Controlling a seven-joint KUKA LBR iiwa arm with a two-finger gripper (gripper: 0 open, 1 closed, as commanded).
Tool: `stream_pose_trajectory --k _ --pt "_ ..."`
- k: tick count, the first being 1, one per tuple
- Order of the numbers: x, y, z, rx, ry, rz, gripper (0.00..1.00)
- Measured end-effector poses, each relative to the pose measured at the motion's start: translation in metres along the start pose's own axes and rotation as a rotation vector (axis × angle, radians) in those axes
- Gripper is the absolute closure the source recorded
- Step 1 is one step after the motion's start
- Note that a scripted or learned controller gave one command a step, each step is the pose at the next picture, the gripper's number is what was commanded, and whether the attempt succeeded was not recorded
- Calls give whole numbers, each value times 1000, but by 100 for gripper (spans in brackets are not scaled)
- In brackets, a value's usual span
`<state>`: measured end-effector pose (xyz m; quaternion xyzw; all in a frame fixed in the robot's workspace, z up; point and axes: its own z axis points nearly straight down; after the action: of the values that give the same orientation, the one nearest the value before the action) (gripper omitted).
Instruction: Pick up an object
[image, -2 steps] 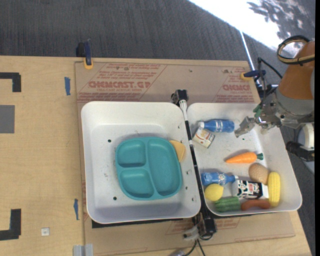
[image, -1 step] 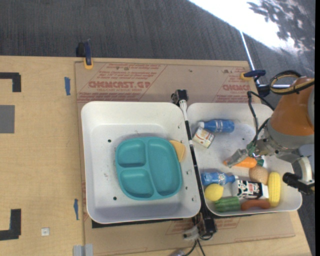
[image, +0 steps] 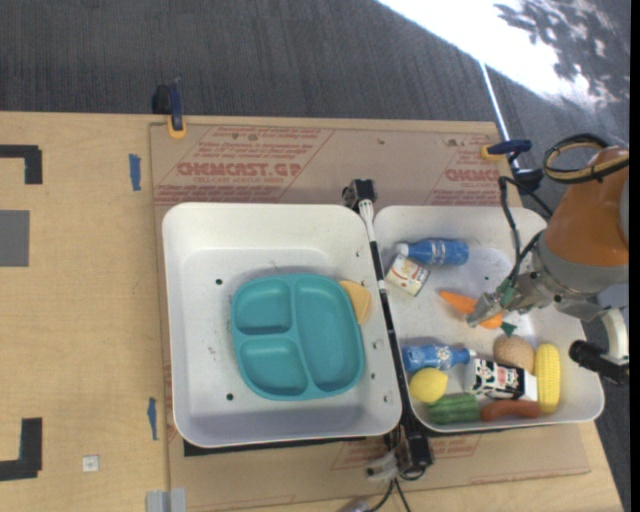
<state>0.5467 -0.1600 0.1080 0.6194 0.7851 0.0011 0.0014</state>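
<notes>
Reaching in from the right, the grey arm (image: 590, 235) with its orange band sits low over the right bin (image: 470, 225), and the gripper (image: 492, 312) is down at the orange carrot (image: 462, 301) near the bin's middle. Whether those fingers are open or shut, I cannot tell; the tip is too small and cluttered to read.

Over to the left bin (image: 200, 300): a teal divided plate (image: 297, 335) lies flat in it, with a yellow-tan piece (image: 358, 297) peeking out from under its upper right edge.

Back in the right bin, a blue bottle (image: 437, 251) lies near the back wall, a small white carton (image: 406, 273) just beside it. Along the front: another blue bottle (image: 436, 355), a lemon (image: 428, 385), a green cucumber (image: 455, 408), a black-and-white carton (image: 497, 379), a tan potato (image: 513, 350), corn (image: 547, 374) and a red sausage-like piece (image: 512, 408), all crowded together.
</notes>
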Motion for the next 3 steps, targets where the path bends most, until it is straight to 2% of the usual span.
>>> stream_pose_trajectory --k 1,2,3 --pt "55 -5 20 -3 -4 -329 100" --pt "56 -5 21 -3 -2 -330 0" --pt "57 13 21 -3 -5 -662 0"
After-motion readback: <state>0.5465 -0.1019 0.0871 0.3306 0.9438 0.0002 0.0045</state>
